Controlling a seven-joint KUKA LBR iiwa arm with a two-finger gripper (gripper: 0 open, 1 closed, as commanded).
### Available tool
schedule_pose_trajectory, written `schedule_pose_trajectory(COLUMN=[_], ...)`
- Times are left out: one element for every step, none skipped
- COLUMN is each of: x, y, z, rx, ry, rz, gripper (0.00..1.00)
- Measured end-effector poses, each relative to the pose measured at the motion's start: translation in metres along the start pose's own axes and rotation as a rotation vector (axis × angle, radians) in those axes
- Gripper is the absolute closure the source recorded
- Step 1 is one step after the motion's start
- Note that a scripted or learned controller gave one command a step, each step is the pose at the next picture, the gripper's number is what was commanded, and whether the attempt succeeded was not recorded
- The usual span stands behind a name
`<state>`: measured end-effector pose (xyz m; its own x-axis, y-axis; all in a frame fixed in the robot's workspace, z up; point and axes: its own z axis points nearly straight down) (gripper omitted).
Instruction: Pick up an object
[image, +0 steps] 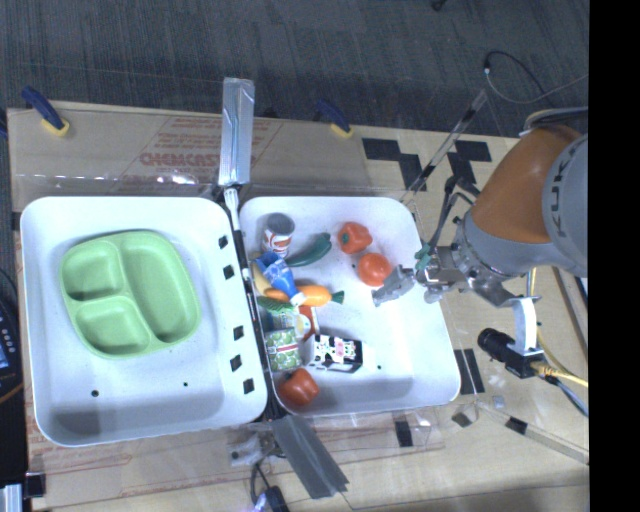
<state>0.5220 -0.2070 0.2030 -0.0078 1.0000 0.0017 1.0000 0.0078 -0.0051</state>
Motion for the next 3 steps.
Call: schedule_pose_trajectory(x=[0.004,0.094,0.096], y=[0.067,0.086,0.084], z=[0.096,0.106,0.099], rx=[0.000,-0.013,-0.007], ry=[0.000,-0.010,-0.006], rz=[-0.118,-0.347,-0.352], gripper=[0.00,0.00,1.00])
